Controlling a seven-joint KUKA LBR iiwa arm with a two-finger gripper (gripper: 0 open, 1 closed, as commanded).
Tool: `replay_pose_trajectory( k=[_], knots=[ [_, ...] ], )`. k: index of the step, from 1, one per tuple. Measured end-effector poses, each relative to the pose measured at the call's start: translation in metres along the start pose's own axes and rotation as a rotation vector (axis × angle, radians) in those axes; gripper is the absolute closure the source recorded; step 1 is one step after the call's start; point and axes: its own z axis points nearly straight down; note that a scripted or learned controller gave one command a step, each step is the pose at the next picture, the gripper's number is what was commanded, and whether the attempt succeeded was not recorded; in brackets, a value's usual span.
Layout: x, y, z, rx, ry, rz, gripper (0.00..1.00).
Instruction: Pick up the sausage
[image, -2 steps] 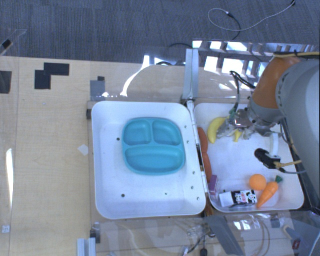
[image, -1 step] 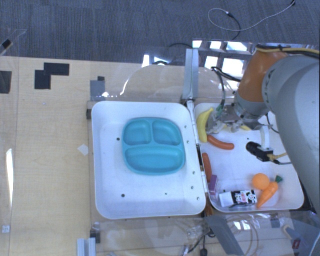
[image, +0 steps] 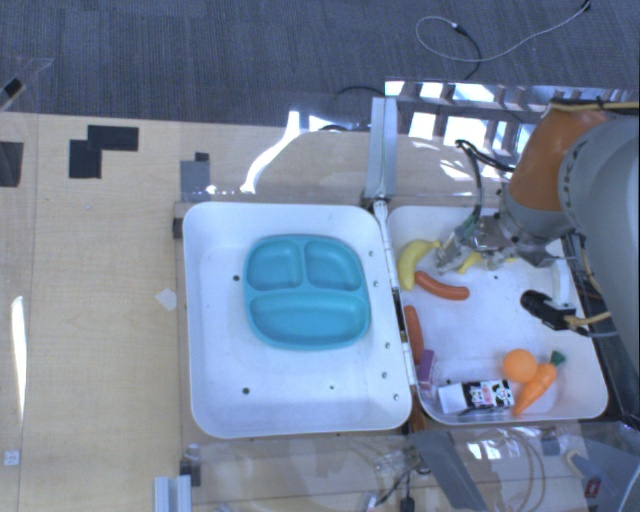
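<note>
A pale wooden counter (image: 90, 330) with black square marks (image: 100, 148) near its far left corner stands on a dark grey carpet floor (image: 200, 50), where a thin white cable (image: 500, 40) lies, and bright light reflects near the metal frame (image: 380, 140).

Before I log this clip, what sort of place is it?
Likely a robotics lab bench for pick-and-place trials: two shallow white bins side by side, a grey arm's gripper over toy food like a red-orange sausage, and loose cables on grey carpet.

Grey arm (image: 590, 180) from the right, tool (image: 462, 250) low, slanted leftward.
</note>
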Motion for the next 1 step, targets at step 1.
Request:
replay_pose_trajectory(
  k=[1],
  knots=[
    [0.0014,-0.0007,-0.0109,0.003,-0.002,-0.008,1.00]
  ],
)
